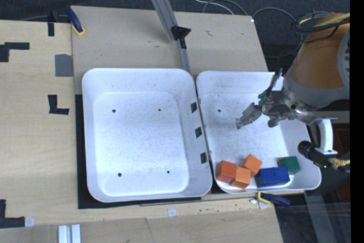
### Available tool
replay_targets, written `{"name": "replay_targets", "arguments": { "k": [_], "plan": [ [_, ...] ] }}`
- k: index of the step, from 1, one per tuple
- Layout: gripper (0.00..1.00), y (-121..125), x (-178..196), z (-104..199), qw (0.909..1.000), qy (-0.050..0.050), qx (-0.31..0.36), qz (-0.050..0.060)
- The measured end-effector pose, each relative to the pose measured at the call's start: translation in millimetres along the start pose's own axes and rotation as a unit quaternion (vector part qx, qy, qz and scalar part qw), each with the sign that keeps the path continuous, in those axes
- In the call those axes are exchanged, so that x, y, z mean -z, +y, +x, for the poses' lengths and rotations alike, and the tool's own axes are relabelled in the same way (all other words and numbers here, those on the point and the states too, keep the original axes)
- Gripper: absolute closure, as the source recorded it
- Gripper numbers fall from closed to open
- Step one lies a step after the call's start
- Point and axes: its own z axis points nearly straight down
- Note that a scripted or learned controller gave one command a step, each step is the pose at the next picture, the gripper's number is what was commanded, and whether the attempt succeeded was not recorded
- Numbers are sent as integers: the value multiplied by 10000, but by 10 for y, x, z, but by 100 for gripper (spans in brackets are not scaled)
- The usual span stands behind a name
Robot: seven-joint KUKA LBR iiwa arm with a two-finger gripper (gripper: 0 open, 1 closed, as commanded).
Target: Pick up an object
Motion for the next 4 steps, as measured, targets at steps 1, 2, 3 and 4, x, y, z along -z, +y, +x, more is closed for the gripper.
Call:
{"name": "replay_targets", "arguments": {
  "k": [1,2,3,4],
  "plan": [
    [0,-111,473,493,10000,6,30,-25],
    [0,-55,805,749,10000,2,20,-20],
    [0,-295,462,997,10000,0,9,20],
    [0,-58,479,1216,10000,-2,14,-4]
  ]
}}
